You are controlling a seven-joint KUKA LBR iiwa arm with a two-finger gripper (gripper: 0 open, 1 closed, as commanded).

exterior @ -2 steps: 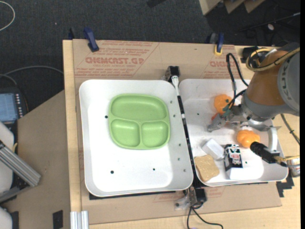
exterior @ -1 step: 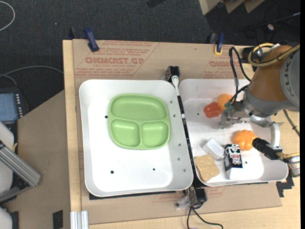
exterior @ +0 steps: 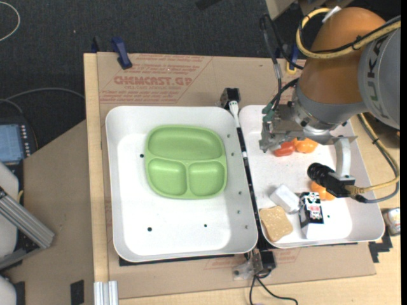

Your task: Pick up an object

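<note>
One orange toy (exterior: 296, 147) beside claw (exterior: 272, 140)

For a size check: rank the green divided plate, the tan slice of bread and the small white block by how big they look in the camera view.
1. Green divided plate, by far the largest.
2. Tan slice of bread.
3. Small white block, somewhat smaller than the bread.

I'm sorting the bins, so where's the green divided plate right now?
The green divided plate lies in the left bin, toward its far side, just left of the divider shared with the right bin.
</note>
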